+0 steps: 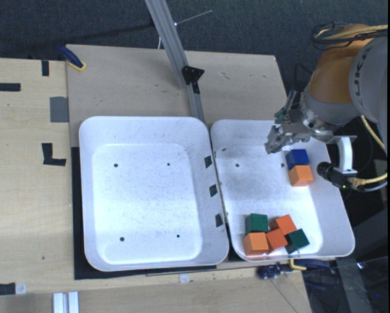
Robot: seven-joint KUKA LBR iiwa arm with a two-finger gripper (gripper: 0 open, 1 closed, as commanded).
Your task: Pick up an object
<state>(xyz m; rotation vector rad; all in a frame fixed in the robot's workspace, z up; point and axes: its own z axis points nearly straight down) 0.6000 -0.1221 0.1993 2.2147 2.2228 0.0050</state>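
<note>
Wooden bench [25, 194] carries two shallow white bins side by side, left bin [90, 135] and right bin [237, 135].

Camera view: the gripper [276, 141] hangs over the right bin's far edge; whether it is released or clenched cannot be told. Nearest candidate is a blue block [297, 157], touching an orange block [301, 175], both by the bin's right wall. They appear rigid, light and smooth; grip across opposite flat faces. The close wall and the touching neighbour restrict jaw clearance. At the near edge, a cluster of green block [256, 223], orange blocks [255, 242] and a dark green block [297, 239] sits tightly packed, hindering access.
</note>
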